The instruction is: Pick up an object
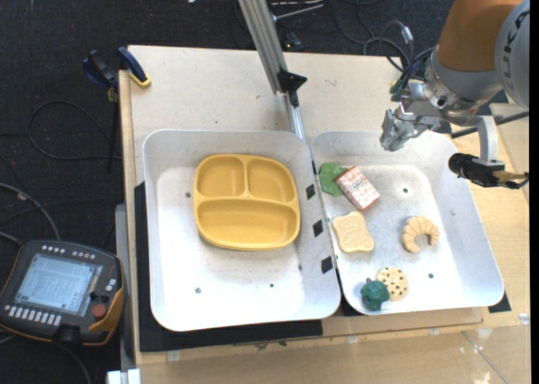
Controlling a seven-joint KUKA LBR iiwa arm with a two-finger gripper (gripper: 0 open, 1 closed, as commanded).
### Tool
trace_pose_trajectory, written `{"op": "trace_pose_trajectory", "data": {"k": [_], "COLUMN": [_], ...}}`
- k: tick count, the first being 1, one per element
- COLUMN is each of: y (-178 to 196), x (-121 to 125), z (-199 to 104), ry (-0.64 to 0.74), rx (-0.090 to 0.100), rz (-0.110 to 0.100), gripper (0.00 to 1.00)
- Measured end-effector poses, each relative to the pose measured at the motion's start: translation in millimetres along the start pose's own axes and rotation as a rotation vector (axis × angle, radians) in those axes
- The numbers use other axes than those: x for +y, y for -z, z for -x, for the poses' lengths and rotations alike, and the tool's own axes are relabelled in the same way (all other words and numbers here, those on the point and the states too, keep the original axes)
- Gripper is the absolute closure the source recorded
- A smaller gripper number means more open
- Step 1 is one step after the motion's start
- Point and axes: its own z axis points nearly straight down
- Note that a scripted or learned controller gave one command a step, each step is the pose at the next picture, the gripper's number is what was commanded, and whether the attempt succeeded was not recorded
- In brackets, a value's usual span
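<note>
Approach step: the gripper (394, 140) hangs over the right bin's (472, 231) far edge; finger state cannot be told. Next, it must descend onto one item, e.g. the pink box (359, 188).

Two bins stand side by side on the bench (210, 79). In the left bin (160, 205) lies a tray (247, 202), near the middle. In the right bin (463, 231) lie several things: a leaf (330, 178) at the rear left, with a box (359, 188) touching it on the right; a toast (352, 233) in front of the box; a croissant (419, 233) to the right of the toast; a cookie (392, 282) at the front, with a broccoli (374, 293) just beside it on the left. The gripper (394, 136) hangs over the rear edge of the right bin. A pendant (59, 290) lies left of the bench.
</note>
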Motion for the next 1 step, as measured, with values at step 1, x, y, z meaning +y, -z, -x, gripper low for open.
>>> {"op": "trace_pose_trajectory", "data": {"k": [1], "y": [5.2], "x": [6.1], "z": [-50.0], "ry": [0.001], "rx": [0.0], "rz": [0.002], "gripper": [1.0]}}
